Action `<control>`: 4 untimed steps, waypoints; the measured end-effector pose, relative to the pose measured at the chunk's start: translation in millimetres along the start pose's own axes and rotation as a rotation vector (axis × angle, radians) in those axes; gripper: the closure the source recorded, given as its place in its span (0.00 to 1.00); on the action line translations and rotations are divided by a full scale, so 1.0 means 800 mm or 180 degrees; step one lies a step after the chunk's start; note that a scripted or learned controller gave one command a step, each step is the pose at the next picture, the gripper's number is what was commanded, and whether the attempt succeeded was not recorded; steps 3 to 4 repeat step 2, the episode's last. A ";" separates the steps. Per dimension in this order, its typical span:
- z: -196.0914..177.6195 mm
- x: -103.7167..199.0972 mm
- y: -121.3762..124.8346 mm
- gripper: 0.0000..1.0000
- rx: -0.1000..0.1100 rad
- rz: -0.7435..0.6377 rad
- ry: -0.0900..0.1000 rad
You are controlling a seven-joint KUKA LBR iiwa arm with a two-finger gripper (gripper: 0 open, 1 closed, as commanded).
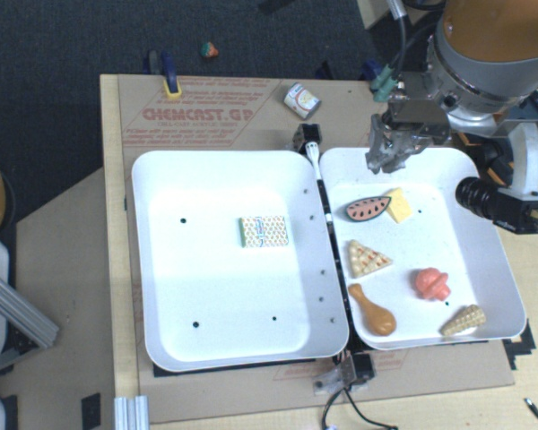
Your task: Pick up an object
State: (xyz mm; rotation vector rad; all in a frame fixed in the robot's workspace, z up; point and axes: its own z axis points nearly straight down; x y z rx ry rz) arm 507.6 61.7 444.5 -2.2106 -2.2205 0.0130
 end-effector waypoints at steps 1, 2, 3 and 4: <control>-0.121 0.003 0.034 1.00 -0.0081 0.0008 0.0004; -0.001 0.035 -0.035 1.00 0.0001 0.0002 -0.0004; -0.001 0.035 -0.035 1.00 0.0001 0.0002 -0.0004; -0.001 0.035 -0.035 1.00 0.0001 0.0002 -0.0004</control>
